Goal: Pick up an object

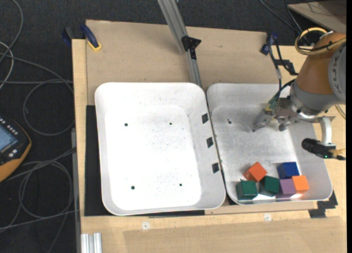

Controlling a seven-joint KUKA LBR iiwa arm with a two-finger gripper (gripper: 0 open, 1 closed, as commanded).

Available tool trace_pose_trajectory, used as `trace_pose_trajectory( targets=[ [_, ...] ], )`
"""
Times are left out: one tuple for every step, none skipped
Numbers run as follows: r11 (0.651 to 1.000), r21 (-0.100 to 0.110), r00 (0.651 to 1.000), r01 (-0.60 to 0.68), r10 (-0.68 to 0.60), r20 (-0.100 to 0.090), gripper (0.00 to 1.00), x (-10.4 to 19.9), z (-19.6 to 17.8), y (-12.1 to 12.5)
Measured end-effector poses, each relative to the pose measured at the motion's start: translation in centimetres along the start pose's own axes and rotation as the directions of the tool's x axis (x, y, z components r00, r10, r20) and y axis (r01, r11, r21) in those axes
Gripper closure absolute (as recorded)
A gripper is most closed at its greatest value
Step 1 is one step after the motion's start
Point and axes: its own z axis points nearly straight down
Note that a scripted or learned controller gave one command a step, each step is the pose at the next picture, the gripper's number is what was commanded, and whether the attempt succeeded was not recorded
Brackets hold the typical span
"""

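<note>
While gripper (pixel 268 121) hovers, fingers spread, empty | blocks (pixel 272 180) at 6 o'clock in right bin (pixel 242 103) | nothing picked yet.

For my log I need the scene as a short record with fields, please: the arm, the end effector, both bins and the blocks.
arm: grey with orange band, reaching in from the right
end effector: above the right bin, apart from the blocks
left bin: white, shallow
right bin: white, holds the blocks
blocks: clustered in the near corner; orange, blue, green, purple
held: nothing visible between the fingers
</note>
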Motion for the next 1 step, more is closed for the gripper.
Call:
trace_pose_trajectory(
  targets=[
    [1.000,-0.008,1.000,0.001,-0.001,0.001,1.00,-0.02,-1.41,0.20]
  ],
)
